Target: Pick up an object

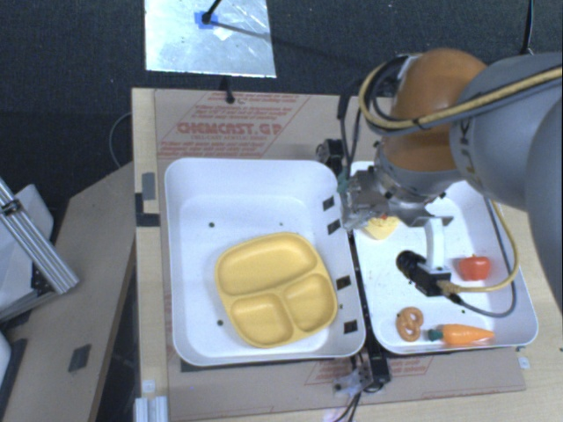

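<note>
My gripper (pixel 368 207) hangs low over the far left corner of the right bin (pixel 501 236), beneath the grey wrist and orange band. A pale yellow object (pixel 381 229) lies right under it, partly hidden by the gripper body. Whether it is touched or gripped cannot be made out. Further along the same bin lie a red tomato (pixel 475 267), a small brown pretzel (pixel 409 323) and an orange carrot (pixel 464 332) near the front wall.
The left bin (pixel 189 236) holds a yellow divided plate (pixel 275 287). The wall shared by both bins runs just left of the gripper. A shiny metal sheet (pixel 208 25) lies behind the bench.
</note>
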`<state>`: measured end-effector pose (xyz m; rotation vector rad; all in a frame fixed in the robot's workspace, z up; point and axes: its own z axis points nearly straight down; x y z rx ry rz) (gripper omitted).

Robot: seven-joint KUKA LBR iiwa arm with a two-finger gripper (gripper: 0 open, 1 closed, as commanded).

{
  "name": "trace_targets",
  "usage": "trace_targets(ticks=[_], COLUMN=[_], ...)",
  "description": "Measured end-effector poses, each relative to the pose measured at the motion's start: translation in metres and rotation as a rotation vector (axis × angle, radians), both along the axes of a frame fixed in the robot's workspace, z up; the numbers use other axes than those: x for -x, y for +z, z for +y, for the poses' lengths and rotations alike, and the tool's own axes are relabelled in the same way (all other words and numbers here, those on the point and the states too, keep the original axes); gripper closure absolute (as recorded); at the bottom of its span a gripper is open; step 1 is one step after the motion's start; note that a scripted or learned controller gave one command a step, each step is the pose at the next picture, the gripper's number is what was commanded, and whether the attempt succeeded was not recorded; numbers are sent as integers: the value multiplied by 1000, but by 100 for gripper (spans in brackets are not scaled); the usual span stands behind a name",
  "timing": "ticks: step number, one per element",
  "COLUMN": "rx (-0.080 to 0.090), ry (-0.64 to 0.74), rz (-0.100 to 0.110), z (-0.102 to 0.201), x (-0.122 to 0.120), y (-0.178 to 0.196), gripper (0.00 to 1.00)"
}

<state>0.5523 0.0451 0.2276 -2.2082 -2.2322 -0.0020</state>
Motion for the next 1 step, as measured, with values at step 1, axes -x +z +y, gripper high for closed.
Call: trace_targets(ticks=[1], rx=[0], ry=[-1], rz=[-2], z=[52], x=[-14], y=[-7], gripper=[100])
